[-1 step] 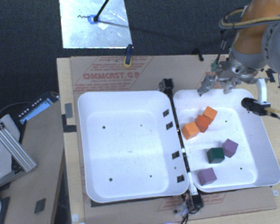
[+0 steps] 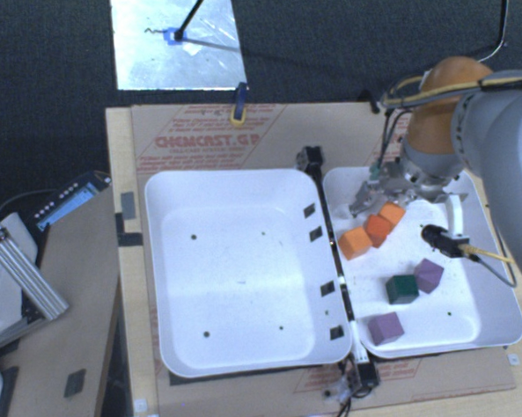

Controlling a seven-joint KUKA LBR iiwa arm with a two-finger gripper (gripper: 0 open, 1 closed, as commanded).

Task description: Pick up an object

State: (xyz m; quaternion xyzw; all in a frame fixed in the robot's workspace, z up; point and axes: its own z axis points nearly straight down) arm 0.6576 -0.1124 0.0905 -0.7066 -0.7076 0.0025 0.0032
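A: Where is the arm seen?

B: At the upper right of the frame, with the jaws lowered over the back of the right bin. Whether they are released or clenched cannot be told.

A: And the objects?

B: Two orange blocks are found just below the jaws, a third beside the dividing rim. A green block and a purple block sit mid-bin (touching, it seems); another purple block lies near the front rim.

A: Open room?

B: The left bin is shown bare white across its floor.
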